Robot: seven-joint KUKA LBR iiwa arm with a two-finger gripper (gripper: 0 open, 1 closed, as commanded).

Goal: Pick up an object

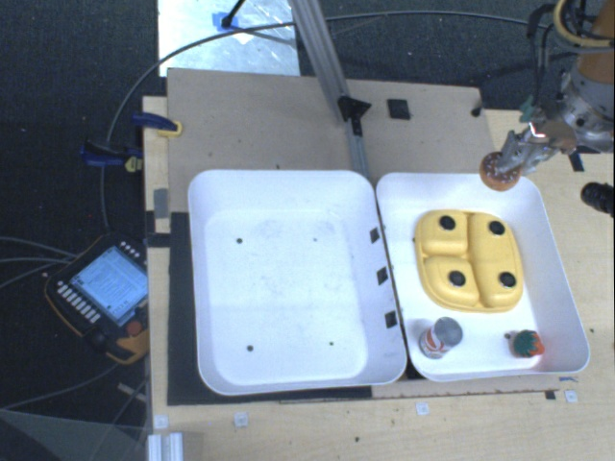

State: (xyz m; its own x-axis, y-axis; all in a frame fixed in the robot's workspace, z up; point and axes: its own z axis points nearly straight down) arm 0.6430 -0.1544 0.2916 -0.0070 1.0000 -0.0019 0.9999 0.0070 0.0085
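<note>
Three candidate objects, a yellow moulded tray (470,259), a small grey-red item (441,337) and a green-orange item (524,344), lie in the right bin (557,248), while the end effector (514,157), clamped on a brown disc (498,173), sits above the far rim, evidently for clearance.

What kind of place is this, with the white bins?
Probably a robotics lab. A robot arm reaches over two bins on a bench, a handheld control pendant lies on the floor, and cables trail around.
</note>
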